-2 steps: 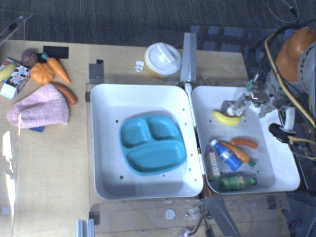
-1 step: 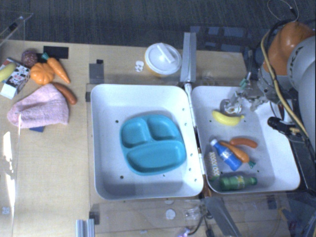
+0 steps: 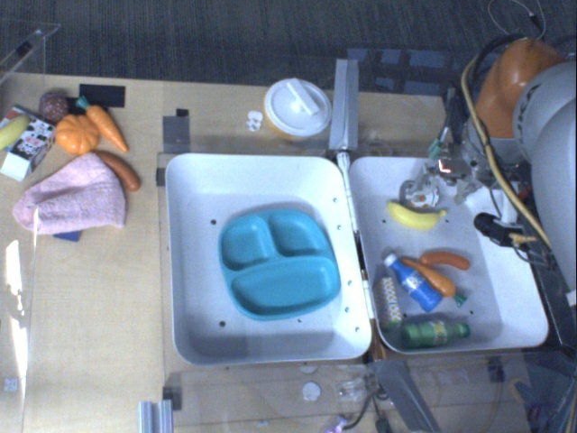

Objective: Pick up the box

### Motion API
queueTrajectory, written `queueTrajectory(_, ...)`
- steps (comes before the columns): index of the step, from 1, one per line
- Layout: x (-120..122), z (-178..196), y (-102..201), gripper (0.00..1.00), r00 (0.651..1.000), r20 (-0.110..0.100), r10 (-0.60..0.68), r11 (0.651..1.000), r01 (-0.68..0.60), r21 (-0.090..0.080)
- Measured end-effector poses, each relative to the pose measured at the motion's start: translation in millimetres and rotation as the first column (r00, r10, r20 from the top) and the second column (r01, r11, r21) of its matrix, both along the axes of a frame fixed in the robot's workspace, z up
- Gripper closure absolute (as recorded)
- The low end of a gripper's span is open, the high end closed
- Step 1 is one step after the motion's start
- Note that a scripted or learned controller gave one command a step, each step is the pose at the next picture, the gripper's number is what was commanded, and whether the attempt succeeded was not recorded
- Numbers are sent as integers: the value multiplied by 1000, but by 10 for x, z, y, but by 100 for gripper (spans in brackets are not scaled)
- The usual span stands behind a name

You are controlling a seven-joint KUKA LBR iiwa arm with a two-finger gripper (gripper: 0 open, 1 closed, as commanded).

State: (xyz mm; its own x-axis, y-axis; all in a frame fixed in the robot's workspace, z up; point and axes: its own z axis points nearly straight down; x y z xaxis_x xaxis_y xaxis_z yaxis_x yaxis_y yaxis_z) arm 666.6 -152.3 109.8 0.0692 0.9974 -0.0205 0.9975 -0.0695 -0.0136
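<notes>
In the right bin [image 3: 514, 269], a narrow brown speckled box [image 3: 390, 299] lies along the left wall, near the front. My gripper [image 3: 420, 190] hangs over the bin's back left part, just above a yellow banana [image 3: 414, 216]. It is well behind the box and apart from it. Nothing shows held in the gripper.
Beside the box lie a blue bottle [image 3: 414, 283], a carrot [image 3: 435, 278], a red sausage [image 3: 445, 260] and a green bottle [image 3: 435, 333]. The left bin [image 3: 194, 206] holds a blue divided plate [image 3: 279, 262]. Toy food, a pink cloth [image 3: 72, 197] and a small printed box [image 3: 27, 142] sit far left on the bench.
</notes>
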Motion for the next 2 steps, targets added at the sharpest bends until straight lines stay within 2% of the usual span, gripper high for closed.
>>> queueTrajectory(1, -189, -126, -100, 0, 874, 35, 485, 874, -485, 2)
queueTrajectory(2, 31, -229, 310, 0, 958, 18, 285, 958, -285, 16)
